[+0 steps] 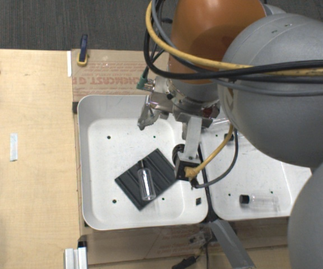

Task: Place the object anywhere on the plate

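Arm (279,83): grey with orange band, reaching in over the far edge of the left bin.
Bench (27,195): pale wood.
Left bin (83,167): white and shallow.
Right bin (251,170): white, touching the left bin.
Plate (162,170): dark square, lying flat and askew on the left bin's floor.
Gripper (150,118): above the left bin's far side, apart from the plate; grip state cannot be told.
Clear vial (146,185): lying on the plate.
Capped vial (258,202): clear with a black cap, lying in the right bin.

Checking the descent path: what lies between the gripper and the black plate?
The stretch is bare: in the camera view, white bin floor runs from the gripper to the black plate.
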You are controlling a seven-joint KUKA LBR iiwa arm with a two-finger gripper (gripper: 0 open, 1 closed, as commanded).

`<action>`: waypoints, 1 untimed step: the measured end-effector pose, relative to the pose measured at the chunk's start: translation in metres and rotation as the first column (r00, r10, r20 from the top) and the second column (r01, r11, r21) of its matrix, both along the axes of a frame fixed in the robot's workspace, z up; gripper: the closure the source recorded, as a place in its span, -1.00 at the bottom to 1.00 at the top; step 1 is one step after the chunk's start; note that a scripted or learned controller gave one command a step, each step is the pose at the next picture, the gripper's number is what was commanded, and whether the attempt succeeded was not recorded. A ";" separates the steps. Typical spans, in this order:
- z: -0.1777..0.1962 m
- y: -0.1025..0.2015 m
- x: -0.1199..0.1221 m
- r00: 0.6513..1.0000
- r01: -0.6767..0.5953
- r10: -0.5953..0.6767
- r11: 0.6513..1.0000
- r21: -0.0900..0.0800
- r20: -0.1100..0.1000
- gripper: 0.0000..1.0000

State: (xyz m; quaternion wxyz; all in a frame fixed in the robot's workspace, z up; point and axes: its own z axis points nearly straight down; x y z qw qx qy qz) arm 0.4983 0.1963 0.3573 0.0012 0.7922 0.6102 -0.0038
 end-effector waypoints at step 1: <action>0.007 -0.001 0.000 1.000 0.000 0.000 1.000 -0.006 -0.005 1.00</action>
